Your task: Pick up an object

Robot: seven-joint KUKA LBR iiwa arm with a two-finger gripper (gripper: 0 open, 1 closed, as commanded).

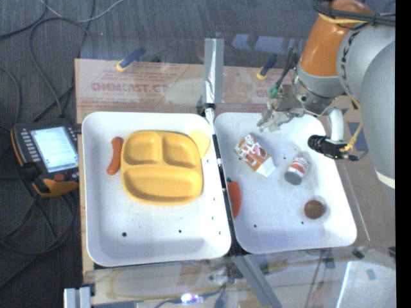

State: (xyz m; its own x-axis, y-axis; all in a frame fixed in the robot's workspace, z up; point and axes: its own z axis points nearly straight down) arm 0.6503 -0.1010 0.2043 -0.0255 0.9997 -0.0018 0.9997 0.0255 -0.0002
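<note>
camera view, looking down at a slant: gripper (275, 119) poised over far edge of right bin (334, 236), nothing between the thin metal fingers, set slightly apart. grey arm (376, 56) with glossy orange band (324, 40) entering from right. in right bin: small printed carton (254, 153), boxy, lying tilted near centre; short metal can (297, 170) on its side just right of it; round brown disc (314, 208) nearer front; slim red-orange piece (234, 197) against left wall. in left bin (103, 236): moulded yellow tray (162, 167), three compartments, smooth plastic; orange sausage shape (115, 155) just beside its left edge. handheld pendant (45, 156) with lit screen left of bench.
</note>
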